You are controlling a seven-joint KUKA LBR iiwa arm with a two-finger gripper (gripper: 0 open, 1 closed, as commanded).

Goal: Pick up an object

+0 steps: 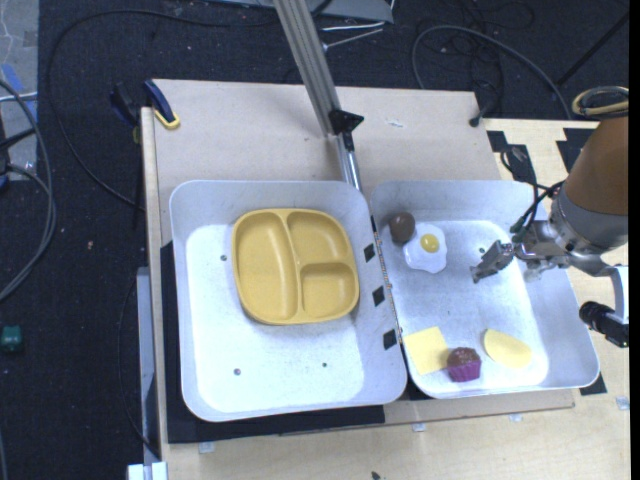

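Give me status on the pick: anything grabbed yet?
Done: the gripper is over the right bin. In hand: nothing visibly held. Left: the whole grasp. The fried egg toy, brown ball, yellow square, purple cupcake and yellow oval piece all lie in the bin.

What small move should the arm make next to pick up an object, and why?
Probably shift the end effector left toward the fried egg toy and lower it. The end effector hovers over a bare patch of the right bin, and the egg looks like the nearest object, lying apart from the brown ball.
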